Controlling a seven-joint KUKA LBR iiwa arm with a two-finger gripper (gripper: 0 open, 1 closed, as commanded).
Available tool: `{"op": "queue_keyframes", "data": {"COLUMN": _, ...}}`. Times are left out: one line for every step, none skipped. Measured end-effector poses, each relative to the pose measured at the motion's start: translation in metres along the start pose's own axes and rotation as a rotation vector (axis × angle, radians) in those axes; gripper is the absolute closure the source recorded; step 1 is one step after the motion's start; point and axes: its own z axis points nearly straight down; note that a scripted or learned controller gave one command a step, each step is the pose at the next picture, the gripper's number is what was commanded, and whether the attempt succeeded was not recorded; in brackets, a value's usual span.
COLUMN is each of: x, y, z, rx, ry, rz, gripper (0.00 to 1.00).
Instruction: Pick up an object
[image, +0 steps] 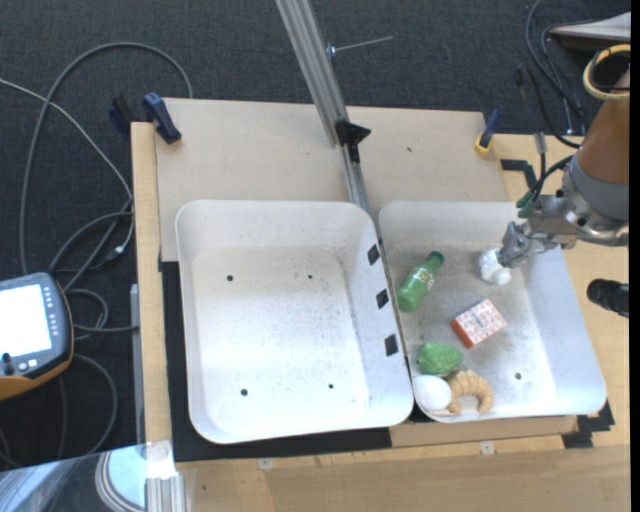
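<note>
**Ana:** Dark carpet and loose cables ring the table (250, 150), whose pale board carries two shallow white bins side by side. Where does the arm sit?

**Ben:** It comes in from the right, grey with an orange band, and its jaws (507, 250) hang over the far part of the right bin (570, 330). Directly under them lies a small white object (492, 267). The jaws look to be touching it or just above it; I cannot tell which, and I cannot tell whether they are spread or closed. Nothing visibly sits between them.

**Ana:** What else is in that bin?

**Ben:** A green bottle (419, 281) lies tilted on its side to the left of the white object, near the bin's left wall. Closer to the camera sits a red-and-white patterned box (478, 323), about mid-bin. Near the front edge there is a green lump (439, 358), and just beside it a white ball (432, 391) and a tan curled piece shaped like a croissant (472, 392), the two nearly touching at the front rim.

**Ana:** And the left bin (200, 330)?

**Ben:** White, speckled with dark flecks, with a few small dark holes in its floor.

**Ana:** Anything around the bins?

**Ben:** A metal rail (325, 80) slants down from the top to the seam between the bins. A blue clamp (162, 117) grips the table's far left corner, another clamp (488, 135) the far right. A handheld pendant with a lit screen (30, 325) rests on the floor at the left.
</note>
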Motion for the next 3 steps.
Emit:
{"op": "queue_keyframes", "data": {"x": 0.0, "y": 0.001, "z": -0.028, "rx": 0.004, "ry": 0.001, "rz": 0.001, "gripper": 1.0}}
{"op": "queue_keyframes", "data": {"x": 0.052, "y": 0.012, "z": -0.014, "rx": 0.011, "ry": 0.004, "rz": -0.003, "gripper": 1.0}}
{"op": "queue_keyframes", "data": {"x": 0.108, "y": 0.029, "z": -0.021, "rx": 0.006, "ry": 0.004, "rz": -0.005, "gripper": 1.0}}
